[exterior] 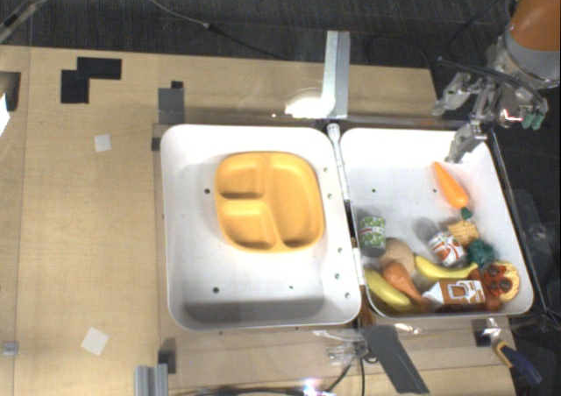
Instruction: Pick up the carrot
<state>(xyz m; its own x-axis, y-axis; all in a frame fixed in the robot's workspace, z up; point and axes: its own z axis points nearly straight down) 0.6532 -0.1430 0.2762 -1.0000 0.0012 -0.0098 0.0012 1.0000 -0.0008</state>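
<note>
**Orange carrot lay free while the gripper hung above the bin's far corner**

Orange and slim, the carrot [450, 185] lay in the right bin [386, 166], in its upper right part near the far wall, tilted with its green stub toward the clutter below. Nothing touched it. Just below it sat a corn cob [463, 230] and a can [447, 249]; farther down lay a banana [386, 290], a second orange, carrot-like piece [401, 278] and more toys. The left bin [184, 210] held a yellow tray [266, 200].

The gripper [464, 142] hung over the right bin's top right corner, just beyond the carrot's upper end and apart from it. It held nothing, and whether its fingers stood spread or together could not be made out at that size. The arm [530, 31] entered from the upper right, its orange band showing at the frame's edge, the wrist pointing down and slightly left toward the bin.

Several things could have spoiled the try. The carrot sat close to the far wall, so a descent there might have struck the rim. Its rounded, tapered body, lying at a slant, could have rolled or squirted out if the fingers closed across the wrong axis or near the thin end. A drop too far down the bin could have nudged the corn cob. The other orange piece risked being mistaken for the target.
</note>
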